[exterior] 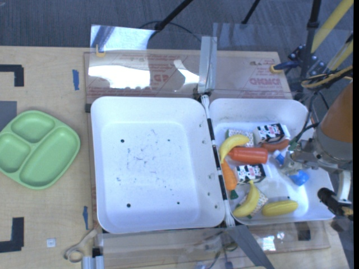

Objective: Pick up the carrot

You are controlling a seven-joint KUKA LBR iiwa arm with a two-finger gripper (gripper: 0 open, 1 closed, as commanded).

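Camera view: carrot beside banana.

Orange carrot — yellow bananas, green plate, white bins

Red lettering on the clear panel (seemingly mirrored) cannot be read.

The carrot is a small orange piece lying flat in the right bin, against its left wall, pointing roughly away from the camera, just beside a banana and a carton
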